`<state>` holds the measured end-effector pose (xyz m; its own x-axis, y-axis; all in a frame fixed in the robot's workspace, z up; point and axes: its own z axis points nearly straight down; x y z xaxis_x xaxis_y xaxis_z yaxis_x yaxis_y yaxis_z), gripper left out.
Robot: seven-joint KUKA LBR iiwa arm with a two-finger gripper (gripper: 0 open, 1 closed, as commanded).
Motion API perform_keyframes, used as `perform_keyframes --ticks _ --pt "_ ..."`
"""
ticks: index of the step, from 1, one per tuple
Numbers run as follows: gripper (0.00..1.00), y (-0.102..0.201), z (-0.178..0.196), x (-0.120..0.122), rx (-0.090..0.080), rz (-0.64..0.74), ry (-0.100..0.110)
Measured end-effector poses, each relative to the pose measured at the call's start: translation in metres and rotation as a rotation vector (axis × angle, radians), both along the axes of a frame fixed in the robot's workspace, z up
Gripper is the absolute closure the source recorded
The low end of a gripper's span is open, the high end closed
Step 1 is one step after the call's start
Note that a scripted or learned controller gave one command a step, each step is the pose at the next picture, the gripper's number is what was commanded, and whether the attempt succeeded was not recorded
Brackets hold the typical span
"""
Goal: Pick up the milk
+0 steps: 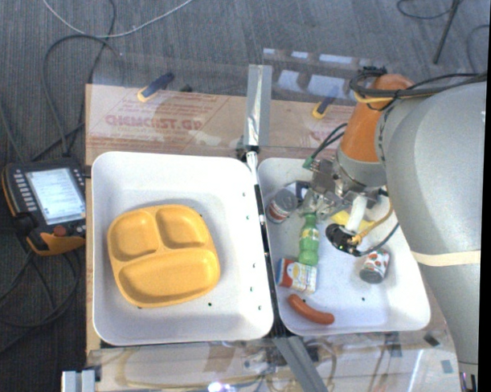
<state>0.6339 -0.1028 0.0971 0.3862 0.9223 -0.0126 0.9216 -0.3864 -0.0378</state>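
Gripper [322,203] hovering over the right bin [402,305]; finger state unclear.
One green bottle [309,242], one sausage [310,310], one yellow three-part tray [163,254] lying about.

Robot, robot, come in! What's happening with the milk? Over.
Gripper low over right white bin. Small red-and-white carton, likely the milk, lying unheld. Green plastic bottle beside it.

A bulky pale-grey arm casing [438,206] with a thin cream seam line is showing behind the gripper [324,203], an orange band [364,127] is ringing the wrist just above it, and dark cables [378,79] are looping over that band toward the metallic grey gripper body.
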Motion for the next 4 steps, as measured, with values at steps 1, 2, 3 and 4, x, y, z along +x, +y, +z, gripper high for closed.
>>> perform_keyframes --ticks 1,2,3,4 --pt "1.0 -0.0489 -0.0073 -0.0202 -0.003 0.208 -0.048" --pt "1.0 -0.0475 0.0009 -0.0205 -0.002 0.209 -0.046" --pt "0.0 -0.0477 0.0009 -0.0206 -0.002 0.209 -0.046" --pt "0.0 -0.0492 -0.0058 -0.0123 0.003 0.012 -0.018"
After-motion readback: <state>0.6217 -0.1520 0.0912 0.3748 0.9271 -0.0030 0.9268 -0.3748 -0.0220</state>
